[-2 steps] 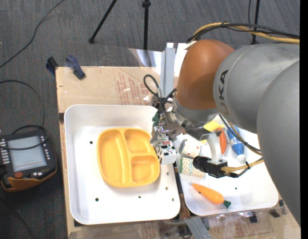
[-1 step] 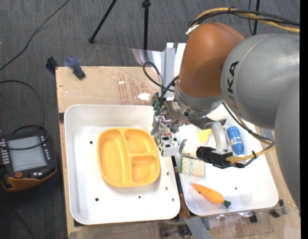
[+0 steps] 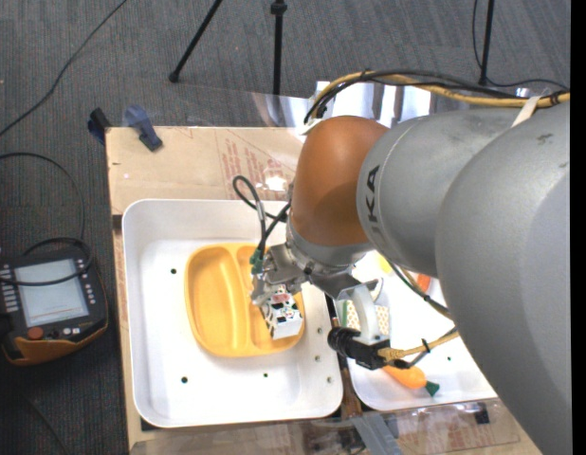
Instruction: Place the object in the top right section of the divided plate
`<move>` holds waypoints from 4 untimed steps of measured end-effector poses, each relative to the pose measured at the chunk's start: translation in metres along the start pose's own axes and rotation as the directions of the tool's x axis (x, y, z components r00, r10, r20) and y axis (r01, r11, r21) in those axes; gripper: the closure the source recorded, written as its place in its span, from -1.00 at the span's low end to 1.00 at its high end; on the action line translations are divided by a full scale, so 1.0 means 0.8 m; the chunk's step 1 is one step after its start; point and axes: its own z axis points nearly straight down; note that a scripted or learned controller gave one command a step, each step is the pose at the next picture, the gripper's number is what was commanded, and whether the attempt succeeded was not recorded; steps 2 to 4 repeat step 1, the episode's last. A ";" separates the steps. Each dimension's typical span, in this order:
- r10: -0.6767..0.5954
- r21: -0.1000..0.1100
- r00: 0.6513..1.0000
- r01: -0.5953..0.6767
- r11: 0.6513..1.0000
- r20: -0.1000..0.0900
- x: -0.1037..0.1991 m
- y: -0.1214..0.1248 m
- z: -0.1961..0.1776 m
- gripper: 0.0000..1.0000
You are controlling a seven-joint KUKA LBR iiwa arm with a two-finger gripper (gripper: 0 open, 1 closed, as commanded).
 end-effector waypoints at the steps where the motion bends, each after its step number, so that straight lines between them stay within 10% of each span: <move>1: 0.001 -0.001 1.000 -0.001 1.000 0.000 0.000 0.000 -0.001 -1.00; 4: 0.001 -0.001 1.000 -0.001 1.000 0.000 0.000 0.000 -0.001 -1.00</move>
